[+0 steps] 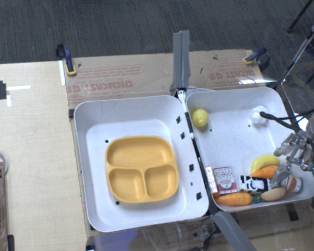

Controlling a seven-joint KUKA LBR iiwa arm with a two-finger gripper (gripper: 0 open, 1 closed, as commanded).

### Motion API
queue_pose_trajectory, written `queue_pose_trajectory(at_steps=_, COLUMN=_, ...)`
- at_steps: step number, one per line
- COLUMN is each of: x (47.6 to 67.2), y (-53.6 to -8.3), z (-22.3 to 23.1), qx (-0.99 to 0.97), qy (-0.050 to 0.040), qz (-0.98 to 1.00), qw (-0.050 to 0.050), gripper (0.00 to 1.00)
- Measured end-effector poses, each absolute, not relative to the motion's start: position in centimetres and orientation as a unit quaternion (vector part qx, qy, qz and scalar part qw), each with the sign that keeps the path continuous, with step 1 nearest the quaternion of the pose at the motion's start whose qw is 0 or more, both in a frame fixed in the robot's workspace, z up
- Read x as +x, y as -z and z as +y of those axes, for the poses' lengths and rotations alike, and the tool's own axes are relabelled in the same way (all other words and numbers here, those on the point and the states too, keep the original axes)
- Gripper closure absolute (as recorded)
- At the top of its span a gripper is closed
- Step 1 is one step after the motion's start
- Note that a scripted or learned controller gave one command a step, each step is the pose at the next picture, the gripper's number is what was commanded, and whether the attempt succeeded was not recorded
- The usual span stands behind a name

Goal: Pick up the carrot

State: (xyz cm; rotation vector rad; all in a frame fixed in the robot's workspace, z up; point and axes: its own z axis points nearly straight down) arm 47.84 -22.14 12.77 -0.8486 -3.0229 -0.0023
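Carrot (235, 199) lies along the front wall of the right bin (229, 138), beside a small carton (223, 179), ungrasped. Gripper (291, 162) sits at the bin's right side over a banana (264, 161) and other items; whether it is released or clenched cannot be told. Judgement: pick not yet done; reach, grasp and lift remain.

- I'm looking at a lab test bench, not a home.
- Two white bins (90, 172) sit on cardboard (141, 74) held by clamps (63, 56) at the frame's top.
- Tape marks (1, 89) sit upper left on the wooden bench (29, 161); cables (279, 118) trail at right.
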Motion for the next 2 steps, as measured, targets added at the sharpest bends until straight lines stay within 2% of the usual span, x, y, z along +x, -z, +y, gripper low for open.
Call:
queue_pose_trajectory(at_steps=1, x=51.1, y=-16.1, z=-15.4, qx=-0.145, qy=0.0006, qz=-0.989, qw=-0.001, gripper=0.00)
queue_pose_trajectory(at_steps=2, x=53.7, y=-13.0, z=-18.5, qx=-0.047, qy=0.0007, qz=-0.999, qw=-0.001, gripper=0.00)
